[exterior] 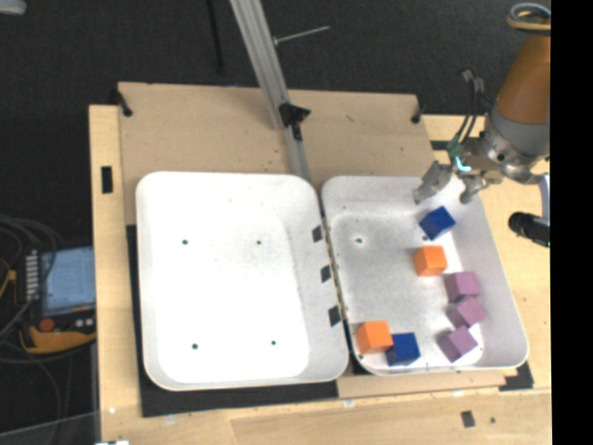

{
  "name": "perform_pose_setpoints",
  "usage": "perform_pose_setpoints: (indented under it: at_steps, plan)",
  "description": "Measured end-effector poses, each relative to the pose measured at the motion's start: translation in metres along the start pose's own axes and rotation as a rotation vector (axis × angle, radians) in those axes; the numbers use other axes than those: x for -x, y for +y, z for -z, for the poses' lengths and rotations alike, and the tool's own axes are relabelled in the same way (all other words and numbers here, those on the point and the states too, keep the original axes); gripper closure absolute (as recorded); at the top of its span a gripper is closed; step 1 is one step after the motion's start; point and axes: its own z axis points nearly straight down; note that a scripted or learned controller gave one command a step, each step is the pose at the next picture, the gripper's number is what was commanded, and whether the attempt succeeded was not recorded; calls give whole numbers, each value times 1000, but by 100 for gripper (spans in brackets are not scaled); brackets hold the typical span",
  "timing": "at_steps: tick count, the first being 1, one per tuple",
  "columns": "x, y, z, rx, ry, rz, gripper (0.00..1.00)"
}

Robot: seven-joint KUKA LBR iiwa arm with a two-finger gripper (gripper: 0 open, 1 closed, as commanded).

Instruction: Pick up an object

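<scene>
From my station the bench (107, 248) reads as pale matt wood or board. Both bins, the left bin (227, 276) and the right bin (380, 276), look like smooth white plastic with a faint sheen. The blocks, like the blue block (436, 222), seem matt, perhaps foam. I see a slanted pole (264, 63) of bright metal.

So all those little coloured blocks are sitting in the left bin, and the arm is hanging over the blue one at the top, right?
Not quite: the blocks lie in the right bin, not the left bin, as the camera view shows. The rest holds: the gripper hangs just above the upper blue block.
</scene>
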Motion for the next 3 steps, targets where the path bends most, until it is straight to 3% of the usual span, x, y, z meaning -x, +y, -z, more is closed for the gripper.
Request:
perform_pose_setpoints:
  at_steps: [1, 3]
  plan:
    - [1, 1, 3, 3, -4, 2, 0]
    - [4, 7, -87, 7, -6, 1, 0]
